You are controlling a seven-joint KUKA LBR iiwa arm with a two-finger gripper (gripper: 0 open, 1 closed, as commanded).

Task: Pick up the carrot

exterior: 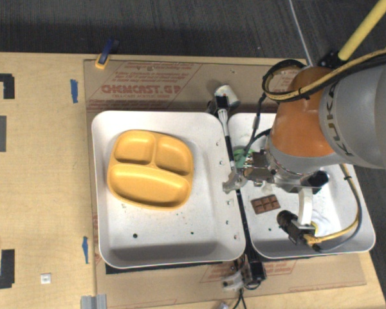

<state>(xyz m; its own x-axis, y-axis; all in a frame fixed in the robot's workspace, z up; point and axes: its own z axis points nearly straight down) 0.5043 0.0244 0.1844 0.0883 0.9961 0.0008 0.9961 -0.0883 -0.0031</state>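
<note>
Camera view: looking down at a slant on a pale, wood-grained bench (pixel 38 172), with a dark floor (pixel 180 11) of fine slanting ribs across the 12 o'clock strip. On the bench, a brown cardboard sheet (pixel 141 85) printed in faded red, and on that two shallow white bins with rounded corners, side by side along a black seam. In the left bin (pixel 154 237), matte and marked with a few dark dots, a glossy yellow plate (pixel 151 169), rounded and moulded into three compartments: two small ones toward 12 o'clock, one long one toward 6. In the right bin (pixel 347 237), a small flat brown slab (pixel 266 204), rectangular and scored into squares, lying toward that bin's 8 o'clock. Over that bin's middle and 12 o'clock part, the smooth grey arm (pixel 360 121) with its orange band, reaching in from 3 o'clock. Low at the right bin's 9 o'clock edge, against the seam, the gripper (pixel 239 174); cannot tell how far open, nor holding what, if anything. Cannot tell where the carrot lies. Blue tape strips (pixel 74 90) at the sheet's 10 and 7 o'clock corners; black squared marks (pixel 9 85) on the bench toward 9 o'clock
</note>
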